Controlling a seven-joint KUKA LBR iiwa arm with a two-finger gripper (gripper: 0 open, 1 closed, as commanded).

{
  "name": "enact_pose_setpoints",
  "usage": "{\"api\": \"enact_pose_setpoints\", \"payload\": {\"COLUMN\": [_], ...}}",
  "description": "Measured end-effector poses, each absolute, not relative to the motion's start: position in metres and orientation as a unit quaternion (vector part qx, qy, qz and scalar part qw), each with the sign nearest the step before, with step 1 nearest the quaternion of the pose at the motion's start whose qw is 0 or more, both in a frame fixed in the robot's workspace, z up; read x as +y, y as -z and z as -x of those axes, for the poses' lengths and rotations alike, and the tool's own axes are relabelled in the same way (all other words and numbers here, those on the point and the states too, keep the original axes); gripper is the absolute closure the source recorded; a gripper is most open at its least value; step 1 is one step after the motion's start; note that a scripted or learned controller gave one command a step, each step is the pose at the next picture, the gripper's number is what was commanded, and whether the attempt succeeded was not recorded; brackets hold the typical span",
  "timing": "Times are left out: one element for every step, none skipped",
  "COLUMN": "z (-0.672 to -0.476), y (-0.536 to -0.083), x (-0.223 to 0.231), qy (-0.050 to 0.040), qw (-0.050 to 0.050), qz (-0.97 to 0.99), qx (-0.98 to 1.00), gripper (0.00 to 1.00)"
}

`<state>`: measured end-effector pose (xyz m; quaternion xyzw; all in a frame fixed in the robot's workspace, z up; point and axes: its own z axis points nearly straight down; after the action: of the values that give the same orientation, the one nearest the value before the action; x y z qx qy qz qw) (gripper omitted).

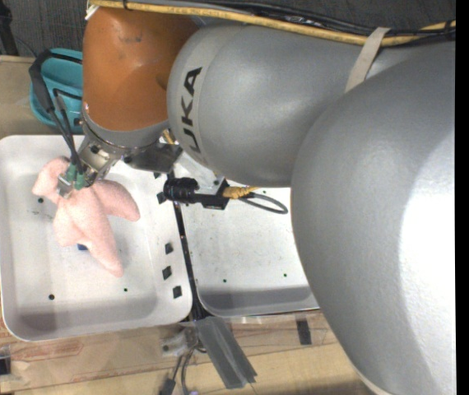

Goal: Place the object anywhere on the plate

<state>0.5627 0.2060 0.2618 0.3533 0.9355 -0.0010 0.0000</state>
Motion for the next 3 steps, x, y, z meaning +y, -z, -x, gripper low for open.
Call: {"api": "enact_pose_setpoints", "payload": {"z": [-0.622,-0.606,-0.575], "y": [-0.258,-0.211,-0.211], "x": [0.072,0.149,0.212], "qy": [0.0012,0.0016,0.0018], "qw": [0.0,-0.001,-0.001], "qz": [-0.41,-0.432,-0.396], "qx": [0.912,0.902,0.918], "gripper": [1.0,1.0,1.0]}}
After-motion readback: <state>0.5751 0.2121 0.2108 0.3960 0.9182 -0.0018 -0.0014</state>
